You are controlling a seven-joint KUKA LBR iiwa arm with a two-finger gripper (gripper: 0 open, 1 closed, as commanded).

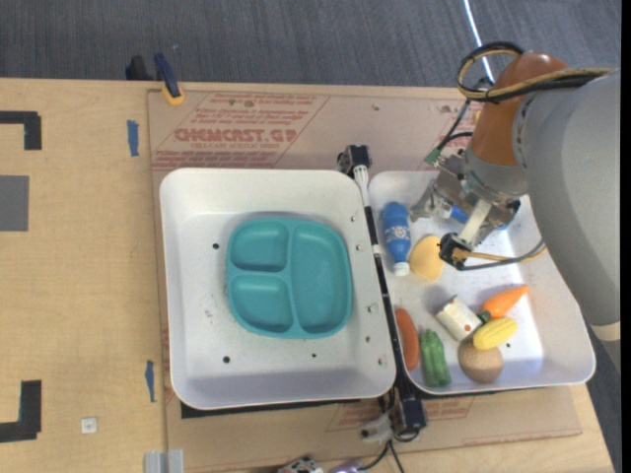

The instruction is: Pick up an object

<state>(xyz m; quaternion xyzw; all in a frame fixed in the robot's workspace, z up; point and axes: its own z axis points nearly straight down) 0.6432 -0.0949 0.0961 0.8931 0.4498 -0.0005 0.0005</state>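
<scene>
**Entry: gripper at far end of right bin, grasp state unread**

I logged the gripper (471, 217) low over the far end of the right bin (557, 358), with the arm reaching in from the right of the view. From this angle I could not tell whether it was open, closed or gripping anything, because the wrist blocked the line of sight.

All the pickable pieces I noted lay in the right bin. A blue bottle (396, 235) lay along the bin's left wall, just left of the gripper. A yellow round fruit (426, 260) sat just beside the bottle's near end and was the piece closest to the gripper.

Nearer the camera I saw a small white block (457, 316), with an orange carrot (507, 300) to its right. A yellow corn-like piece (495, 334) rested against a brown round piece (480, 362). A green vegetable (435, 356) and a red-orange chili shape (407, 333) lay side by side near the left wall.

The left bin (192, 264) held a teal divided plate (291, 274), flat and roughly central.
</scene>
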